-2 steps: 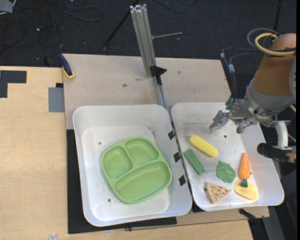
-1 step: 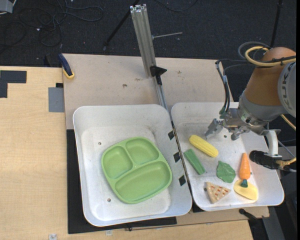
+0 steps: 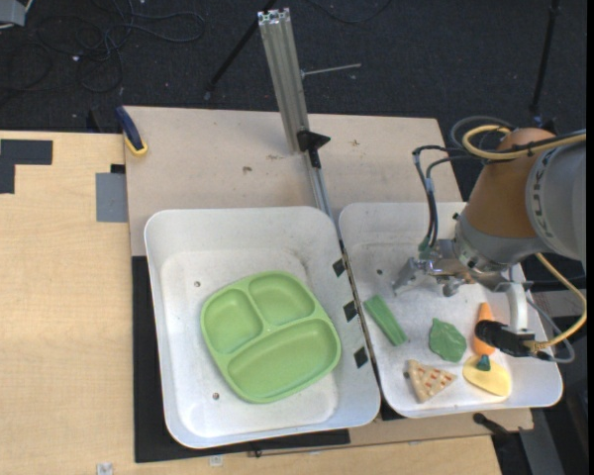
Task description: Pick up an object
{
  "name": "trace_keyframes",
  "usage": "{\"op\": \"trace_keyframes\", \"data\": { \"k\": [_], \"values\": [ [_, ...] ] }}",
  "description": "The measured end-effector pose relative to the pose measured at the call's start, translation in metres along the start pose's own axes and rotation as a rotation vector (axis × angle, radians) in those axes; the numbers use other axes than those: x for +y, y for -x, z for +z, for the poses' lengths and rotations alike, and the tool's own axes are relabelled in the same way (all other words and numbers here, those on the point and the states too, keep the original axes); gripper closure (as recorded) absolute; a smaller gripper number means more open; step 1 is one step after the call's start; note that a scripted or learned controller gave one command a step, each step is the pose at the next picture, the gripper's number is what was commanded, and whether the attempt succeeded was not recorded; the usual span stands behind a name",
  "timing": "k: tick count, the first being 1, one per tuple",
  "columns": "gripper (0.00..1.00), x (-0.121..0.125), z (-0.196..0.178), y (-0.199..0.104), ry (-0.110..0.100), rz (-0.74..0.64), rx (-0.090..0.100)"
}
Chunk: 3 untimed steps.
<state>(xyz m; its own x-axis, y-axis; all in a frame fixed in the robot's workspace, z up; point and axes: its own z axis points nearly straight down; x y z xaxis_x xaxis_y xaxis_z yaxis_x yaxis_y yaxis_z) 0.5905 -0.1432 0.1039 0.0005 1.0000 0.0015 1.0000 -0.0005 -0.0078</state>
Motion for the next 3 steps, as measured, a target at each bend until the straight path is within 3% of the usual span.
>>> {"op": "trace_keyframes", "data": {
  "k": [1, 2, 3],
  "values": [
    [0.0, 0.002, 0.013, 0.0, 0.007, 0.0, -0.001],
    [1.0, 0.003, 0.001, 0.0, 0.013, 0.002, 0.001],
    [1.0, -0.007, -0.049, 0.0, 0.007, 0.004, -0.001]
  ]
}}
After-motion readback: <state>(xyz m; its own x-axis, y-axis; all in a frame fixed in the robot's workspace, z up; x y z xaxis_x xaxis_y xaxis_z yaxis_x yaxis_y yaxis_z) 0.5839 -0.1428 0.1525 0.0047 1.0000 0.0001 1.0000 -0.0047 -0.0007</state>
